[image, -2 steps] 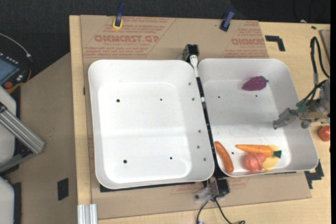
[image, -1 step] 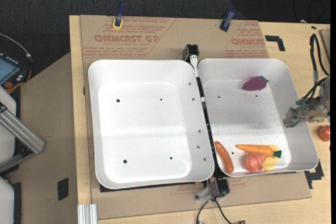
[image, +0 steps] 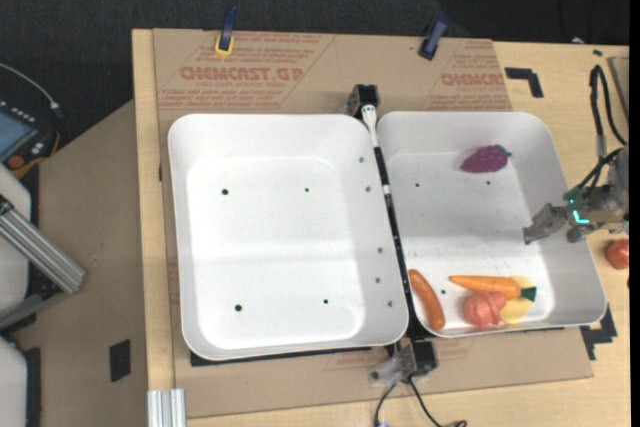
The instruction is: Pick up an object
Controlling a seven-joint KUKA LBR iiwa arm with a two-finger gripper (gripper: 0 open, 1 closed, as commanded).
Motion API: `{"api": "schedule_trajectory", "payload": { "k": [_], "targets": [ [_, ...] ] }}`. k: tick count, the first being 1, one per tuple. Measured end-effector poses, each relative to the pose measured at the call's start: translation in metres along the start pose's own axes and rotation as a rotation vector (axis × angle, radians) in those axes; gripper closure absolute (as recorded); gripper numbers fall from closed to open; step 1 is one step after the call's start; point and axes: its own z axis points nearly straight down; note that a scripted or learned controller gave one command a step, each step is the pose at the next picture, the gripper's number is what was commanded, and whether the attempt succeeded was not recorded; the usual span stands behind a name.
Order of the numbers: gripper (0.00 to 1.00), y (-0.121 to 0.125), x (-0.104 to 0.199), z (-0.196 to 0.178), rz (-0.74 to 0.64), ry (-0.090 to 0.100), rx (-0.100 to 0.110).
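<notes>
A robot arm's end effector [image: 545, 225] hangs at the right bin's [image: 440, 150] three-o'clock rim, low over the white floor and carrying nothing; whether it is released or clenched cannot be told at this size and angle. The toys it could pick all lie in that bin: a purple, grape-like piece [image: 485, 158] toward the bin's twelve-to-one-o'clock part, and a cluster along the six-o'clock wall made up of an orange carrot [image: 485, 284], a reddish sausage-shaped piece [image: 427, 299], a pink rounded piece [image: 482, 310] and a small yellow piece [image: 513, 311] touching it. The left bin [image: 280, 235] sits alongside on the cardboard-covered counter [image: 330, 65].

The work appears to be at its opening step, the approach, with no object yet taken. The carrot group lies nearest, at about seven o'clock from the tool. Judged from here, the next move calls for choosing one target, centring above it and descending squarely; the crowded cluster by the wall risks a glancing grasp, whereas the purple piece stands well apart from everything else.
</notes>
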Motion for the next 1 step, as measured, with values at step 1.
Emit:
{"api": "schedule_trajectory", "payload": {
  "k": [1],
  "targets": [
    [1.0,0.0006,-0.0005,-0.0106,0.0,-0.003,-0.003]
  ]
}}
